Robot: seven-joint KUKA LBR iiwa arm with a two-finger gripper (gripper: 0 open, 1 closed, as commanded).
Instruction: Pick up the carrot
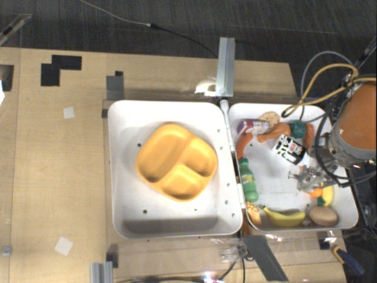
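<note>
On the wooden bench point(53, 175) we are at the approach step: our gripper point(307, 178) hangs (finger state we cannot tell) and must descend onto the carrot point(323, 194) just beside it.

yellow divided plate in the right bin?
No, the yellow divided plate sits in the left bin; the right bin has the banana and other small items.

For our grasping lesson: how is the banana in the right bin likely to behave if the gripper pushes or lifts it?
The banana looks like smooth moulded toy food, so it is probably stiff, light and a little slippery. Its curved shape suggests it would pivot rather than slide straight. It lies close to the bin wall, which may crowd the gripper.
</note>
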